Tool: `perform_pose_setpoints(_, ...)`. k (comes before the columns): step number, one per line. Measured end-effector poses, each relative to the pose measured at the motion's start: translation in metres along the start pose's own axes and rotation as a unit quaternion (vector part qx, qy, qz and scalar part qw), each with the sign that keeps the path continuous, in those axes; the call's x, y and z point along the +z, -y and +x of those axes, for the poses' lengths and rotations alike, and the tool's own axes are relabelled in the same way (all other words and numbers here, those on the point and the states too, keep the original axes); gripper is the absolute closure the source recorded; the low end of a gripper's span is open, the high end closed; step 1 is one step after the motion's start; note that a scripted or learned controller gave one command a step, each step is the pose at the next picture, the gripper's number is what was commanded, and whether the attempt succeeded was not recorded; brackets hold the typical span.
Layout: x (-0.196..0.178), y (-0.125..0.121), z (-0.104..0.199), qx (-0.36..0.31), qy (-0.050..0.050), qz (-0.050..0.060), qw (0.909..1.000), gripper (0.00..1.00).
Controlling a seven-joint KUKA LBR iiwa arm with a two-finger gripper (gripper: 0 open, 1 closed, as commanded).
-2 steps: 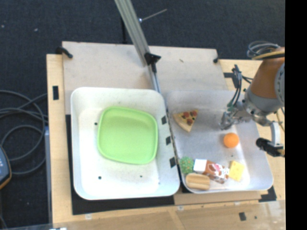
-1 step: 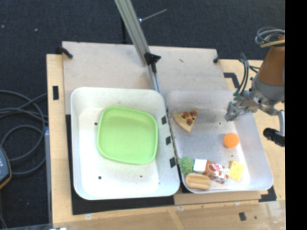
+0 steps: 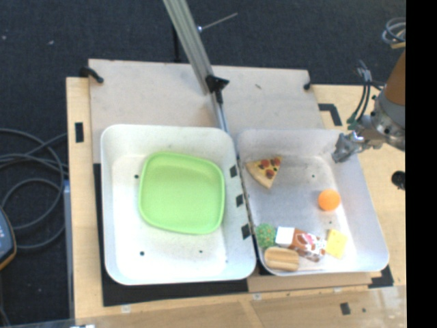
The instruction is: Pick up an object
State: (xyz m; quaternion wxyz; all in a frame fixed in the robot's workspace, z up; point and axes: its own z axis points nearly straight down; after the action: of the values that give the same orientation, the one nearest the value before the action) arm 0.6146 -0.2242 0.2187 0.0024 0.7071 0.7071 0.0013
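The arm (image 3: 390, 108) reaches in from the right, wrist low.

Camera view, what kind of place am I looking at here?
Likely a robot lab's grasping test bench: two white bins, toy food such as a pizza slice, and a robot arm reaching in.

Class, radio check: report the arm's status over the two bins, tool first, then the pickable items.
Tool at right bin's far right rim, nothing held. Orange ball nearest, alone. Pizza slice apart. Path clear.

No readable text, label, brand or number shows on anything
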Motion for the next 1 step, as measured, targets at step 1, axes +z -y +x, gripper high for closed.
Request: perform_pose_setpoints(1,-0.0332,-0.0006,-0.0008,0.0,0.0,0.001,1.0,1.0)
